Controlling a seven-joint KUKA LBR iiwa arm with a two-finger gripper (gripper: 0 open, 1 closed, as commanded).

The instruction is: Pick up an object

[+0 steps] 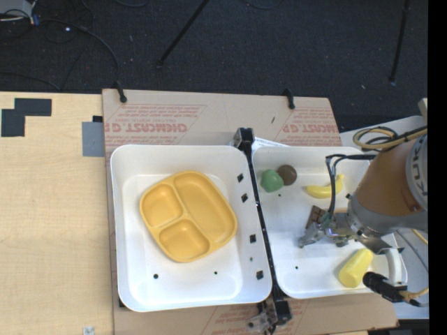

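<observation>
Low over the floor of the right shallow white plastic bin, the tool is seen at the end of the grey arm with its orange band, which reaches in from the right. Whether the tool is apart or together cannot be told, since its metal parts merge into one dark cluster against the bin floor; nothing is seen clamped in it.

Several loose things are found in the same bin. A yellow cylindrical block lies tilted just to the lower right of the tool, near the arm's wrist. A yellow banana-shaped toy lies above the tool, partly crossed by a black cable. Further toward the upper left of the bin, a green ball and a dark brown ball are placed touching each other, close to the black divider between the bins.

In the left shallow white plastic bin, a yellow three-compartment plastic tray is laid flat, turned at an angle. Both bins are carried on a sheet of brown printed cardboard, which lies on the light wooden bench.
</observation>
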